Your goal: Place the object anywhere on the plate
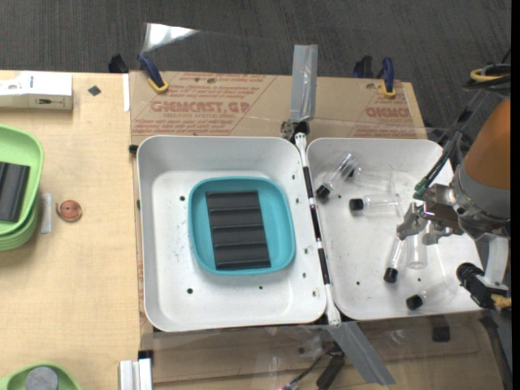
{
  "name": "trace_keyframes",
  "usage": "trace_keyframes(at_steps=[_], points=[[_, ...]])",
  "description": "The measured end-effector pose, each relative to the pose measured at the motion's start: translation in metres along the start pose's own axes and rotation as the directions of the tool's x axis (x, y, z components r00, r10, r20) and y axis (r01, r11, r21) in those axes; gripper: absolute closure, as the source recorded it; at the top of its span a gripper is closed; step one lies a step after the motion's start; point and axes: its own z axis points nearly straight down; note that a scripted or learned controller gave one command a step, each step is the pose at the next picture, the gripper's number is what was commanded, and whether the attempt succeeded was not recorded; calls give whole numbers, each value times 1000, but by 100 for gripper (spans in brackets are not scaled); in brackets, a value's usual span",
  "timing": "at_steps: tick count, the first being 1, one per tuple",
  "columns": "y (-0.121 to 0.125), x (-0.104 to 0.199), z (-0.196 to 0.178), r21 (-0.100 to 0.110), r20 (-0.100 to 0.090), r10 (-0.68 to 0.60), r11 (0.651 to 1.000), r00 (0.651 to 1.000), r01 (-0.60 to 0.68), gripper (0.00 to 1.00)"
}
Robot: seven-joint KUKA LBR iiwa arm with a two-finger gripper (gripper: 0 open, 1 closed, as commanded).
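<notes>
vials [394,262], clear plastic with black caps, scattered in right bin [357,291]; light, smooth, prone to roll, likely slippery. best pinched mid-barrel, across the width. tool [414,226] low over one; finger state unclear. teal plate [199,234] in left bin [162,291].

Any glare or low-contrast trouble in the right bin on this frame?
Camera view: even, soft light; the clear plastic tubes with black caps nearly vanish against the right white bin, mostly their caps reading clearly; the hand is slightly soft over them; the teal square plate with its black ribbed insert is sharp and glare-free in the left white bin.
</notes>
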Motion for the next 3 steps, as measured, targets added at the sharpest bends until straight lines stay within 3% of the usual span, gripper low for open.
trace_keyframes(at_steps=[1, 2, 3], points=[[-28, 104, 20, 2, 0, -57, 998, 998, 57, 100], [-27, 104, 20, 2, 0, -57, 998, 998, 57, 0], [34, 2, 78, 1, 0, -226, 974, 974, 226, 0]])
